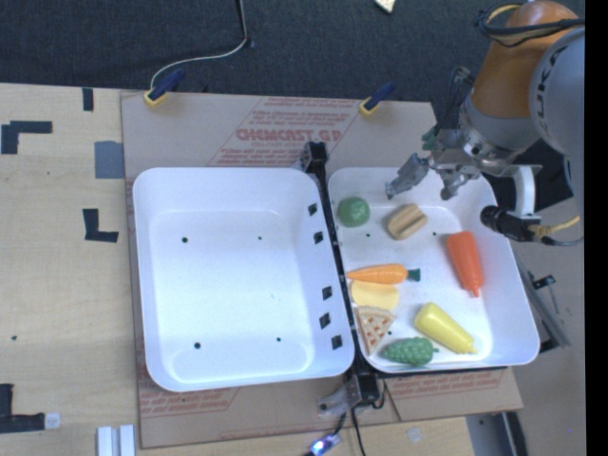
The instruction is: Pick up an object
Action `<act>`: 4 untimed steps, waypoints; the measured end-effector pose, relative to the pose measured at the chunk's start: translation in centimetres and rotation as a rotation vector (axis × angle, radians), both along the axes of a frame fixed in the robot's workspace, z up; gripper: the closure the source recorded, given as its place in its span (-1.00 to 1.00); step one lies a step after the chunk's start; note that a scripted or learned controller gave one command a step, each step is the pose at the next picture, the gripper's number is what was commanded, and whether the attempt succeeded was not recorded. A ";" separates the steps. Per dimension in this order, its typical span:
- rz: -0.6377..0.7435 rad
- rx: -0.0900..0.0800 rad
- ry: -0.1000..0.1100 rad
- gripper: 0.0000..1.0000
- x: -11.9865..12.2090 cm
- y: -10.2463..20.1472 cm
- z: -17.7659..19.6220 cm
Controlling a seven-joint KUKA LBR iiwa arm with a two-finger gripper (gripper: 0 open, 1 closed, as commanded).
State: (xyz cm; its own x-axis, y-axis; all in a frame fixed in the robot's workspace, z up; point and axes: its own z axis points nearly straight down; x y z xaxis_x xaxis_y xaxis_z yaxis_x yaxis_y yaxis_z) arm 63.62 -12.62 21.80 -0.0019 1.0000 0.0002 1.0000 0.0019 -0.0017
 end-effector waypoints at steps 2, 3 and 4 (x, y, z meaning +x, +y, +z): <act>0.011 0.005 -0.001 -1.00 3.2 16.5 -3.4; 0.003 0.000 0.001 1.00 3.2 15.7 -2.4; 0.000 0.000 -0.017 1.00 3.4 15.3 11.3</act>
State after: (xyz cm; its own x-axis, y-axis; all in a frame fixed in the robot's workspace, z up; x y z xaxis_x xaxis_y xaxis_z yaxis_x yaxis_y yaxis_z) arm 67.03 2.67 33.10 -0.0019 1.0000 -0.0001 0.9999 0.0019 0.0156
